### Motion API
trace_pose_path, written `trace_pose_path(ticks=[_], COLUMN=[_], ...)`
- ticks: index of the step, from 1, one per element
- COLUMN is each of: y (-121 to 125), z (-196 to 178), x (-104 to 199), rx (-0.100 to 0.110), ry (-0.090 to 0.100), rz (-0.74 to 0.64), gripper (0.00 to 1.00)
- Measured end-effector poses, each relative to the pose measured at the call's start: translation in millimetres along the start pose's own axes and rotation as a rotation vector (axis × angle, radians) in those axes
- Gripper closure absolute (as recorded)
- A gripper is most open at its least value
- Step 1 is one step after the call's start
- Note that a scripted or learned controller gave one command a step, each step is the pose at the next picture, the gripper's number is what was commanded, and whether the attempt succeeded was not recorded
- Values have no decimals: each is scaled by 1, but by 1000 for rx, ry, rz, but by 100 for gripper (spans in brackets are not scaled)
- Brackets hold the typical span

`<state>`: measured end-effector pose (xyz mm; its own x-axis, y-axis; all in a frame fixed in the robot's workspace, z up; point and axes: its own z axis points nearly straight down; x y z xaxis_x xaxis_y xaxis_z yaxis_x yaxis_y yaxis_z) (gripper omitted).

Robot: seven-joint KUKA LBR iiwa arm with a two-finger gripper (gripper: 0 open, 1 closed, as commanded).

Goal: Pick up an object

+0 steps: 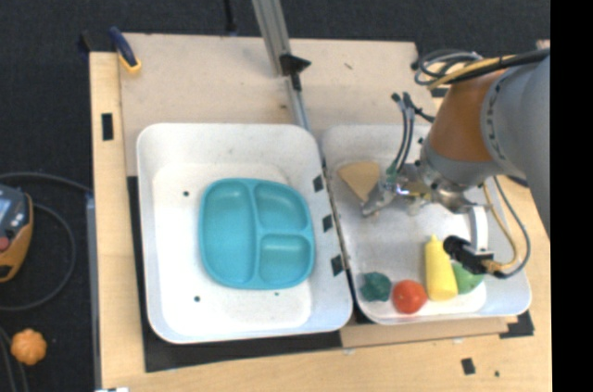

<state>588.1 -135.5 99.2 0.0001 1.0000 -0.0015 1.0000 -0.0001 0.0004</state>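
The gripper [375, 203] hangs low in the right bin [408, 145], at the nine o'clock side of the wrist, just beside a tan wedge [359, 177]; whether it is wide or narrow I cannot tell, and nothing shows between its parts; the likely fault is closing on the wedge's thin edge, so that it slides toward the bin wall at nine o'clock.

Other candidates crowd the bin's six o'clock rim: a dark green lump [375, 286], a red ball [409, 296], a yellow bottle [439, 267]; trailing cables by the bottle could snag; the left bin [167, 149] holds a turquoise divided plate [257, 233], well apart on the worktop [204, 75].
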Motion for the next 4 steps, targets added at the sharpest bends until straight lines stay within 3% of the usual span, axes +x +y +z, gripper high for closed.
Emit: trace_pose_path(ticks=[1, 3, 4], y=[1, 9, 10], z=[-13, -141, -181], x=[-1, -9, -11], rx=[-4, -8, -4], ry=[0, -1, 0], rz=[3, -3, -3], gripper=[100, 100, 100])
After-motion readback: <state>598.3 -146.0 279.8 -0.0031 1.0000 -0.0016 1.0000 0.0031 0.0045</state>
